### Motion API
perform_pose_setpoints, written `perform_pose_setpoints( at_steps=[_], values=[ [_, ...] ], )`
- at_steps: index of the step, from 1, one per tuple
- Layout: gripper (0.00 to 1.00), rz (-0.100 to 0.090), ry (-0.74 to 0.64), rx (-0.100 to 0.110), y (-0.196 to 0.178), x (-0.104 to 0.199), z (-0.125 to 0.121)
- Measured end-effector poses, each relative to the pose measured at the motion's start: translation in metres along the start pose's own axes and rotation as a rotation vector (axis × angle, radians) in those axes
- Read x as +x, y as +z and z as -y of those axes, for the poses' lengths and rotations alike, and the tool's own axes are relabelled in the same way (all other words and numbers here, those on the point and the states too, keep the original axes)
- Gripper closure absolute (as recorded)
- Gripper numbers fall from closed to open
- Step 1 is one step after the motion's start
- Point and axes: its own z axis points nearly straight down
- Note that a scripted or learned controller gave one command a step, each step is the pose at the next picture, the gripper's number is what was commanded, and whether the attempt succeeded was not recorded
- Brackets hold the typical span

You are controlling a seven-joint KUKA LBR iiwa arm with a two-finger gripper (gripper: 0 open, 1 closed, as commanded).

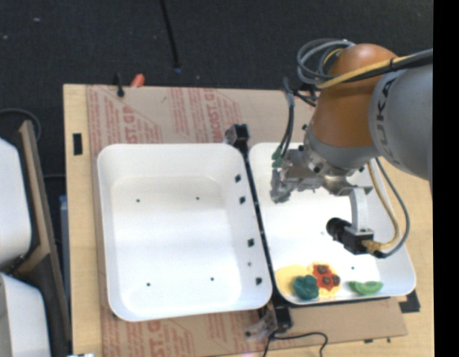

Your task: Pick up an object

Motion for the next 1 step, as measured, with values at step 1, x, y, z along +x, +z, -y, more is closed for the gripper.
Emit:
perform_pose_setpoints(
  at_steps=[1],
  values=[
    [1.0,0.001,0.001,0.002,0.0073,0.0537,0.0161]
  ],
)
